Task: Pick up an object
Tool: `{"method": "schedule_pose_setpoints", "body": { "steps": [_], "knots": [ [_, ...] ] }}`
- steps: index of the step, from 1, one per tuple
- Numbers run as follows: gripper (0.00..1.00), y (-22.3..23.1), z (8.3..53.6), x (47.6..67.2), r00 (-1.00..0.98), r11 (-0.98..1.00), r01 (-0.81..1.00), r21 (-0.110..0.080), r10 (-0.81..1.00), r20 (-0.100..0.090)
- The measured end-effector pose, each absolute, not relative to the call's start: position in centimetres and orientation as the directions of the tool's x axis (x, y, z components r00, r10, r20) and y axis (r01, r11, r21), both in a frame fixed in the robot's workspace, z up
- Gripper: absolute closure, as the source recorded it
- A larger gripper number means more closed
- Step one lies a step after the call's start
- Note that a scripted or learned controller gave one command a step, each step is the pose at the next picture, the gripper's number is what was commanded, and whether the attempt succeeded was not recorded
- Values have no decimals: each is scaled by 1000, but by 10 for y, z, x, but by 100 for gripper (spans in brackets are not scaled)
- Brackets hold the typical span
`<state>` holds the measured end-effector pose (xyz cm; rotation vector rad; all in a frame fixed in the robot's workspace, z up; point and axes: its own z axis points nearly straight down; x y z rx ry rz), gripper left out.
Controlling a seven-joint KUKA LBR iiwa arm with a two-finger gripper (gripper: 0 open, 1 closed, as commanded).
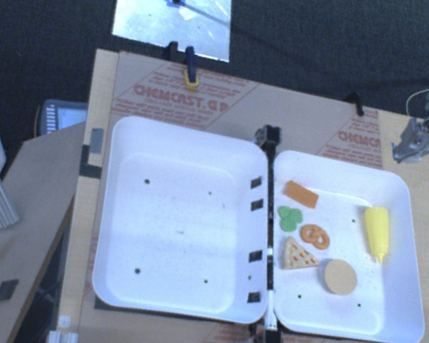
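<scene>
- The right bin [398,318] holds all the loose pieces: an orange block [301,194] near its upper left, a green clustered piece [289,218] just below it, a pretzel-shaped piece [315,237] beside that, a wedge-shaped waffle slice [297,255] lower down, a tan round disc [339,277] touching or just beside the wedge, and a yellow bottle-like piece [377,230] lying toward the right wall.
- The pieces lie spread out; the green piece, pretzel and wedge sit close together, while the yellow piece and the orange block each lie apart with bare white floor around them.
- The left bin [180,226] shows bare white floor with a few small dark dots.
- A black strip with clips [266,217] runs along the seam where the two bins meet.
- The hand [412,148] hangs above the desk [75,265] beyond the right bin's upper right corner, well apart from every piece; I cannot tell how it is set.
- Under the bins lies a tan board [234,104] printed in red with "CHEMCAST GP", once above the left bin and again, partly cut off, above the right.
- A shiny metal sheet [176,4] lies on the dark floor behind the desk, a dark rod touching it.
</scene>
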<state>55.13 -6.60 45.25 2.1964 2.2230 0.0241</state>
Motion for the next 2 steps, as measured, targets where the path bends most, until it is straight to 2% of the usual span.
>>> {"method": "schedule_pose_setpoints", "body": {
  "steps": [1,2],
  "knots": [
    [100,2,500,558,-12,12,1000,9,1000,2],
    [100,85,537,561,-13,13,1000,6,1000,3]
  ]
}}
